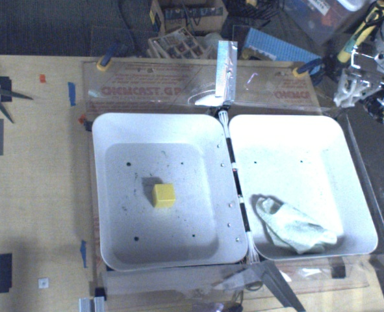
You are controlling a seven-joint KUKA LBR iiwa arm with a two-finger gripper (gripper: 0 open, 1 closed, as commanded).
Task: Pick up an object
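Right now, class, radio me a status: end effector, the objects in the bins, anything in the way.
End effector parked at upper right, off the bins. Yellow block in left bin, untouched. White cloth crumpled in right bin. Nothing over either.

Left shallow white bin (114, 142): smooth matt plastic, floor scuffed with dark specks.
Right shallow white bin (321, 148): smooth plastic, faint sheen.
Small yellow cube (164, 195): matt, foam-like.
Crumpled white cloth (294, 226): soft, wrinkled fabric.
Pale bench top (36, 194): matt, wood-like.
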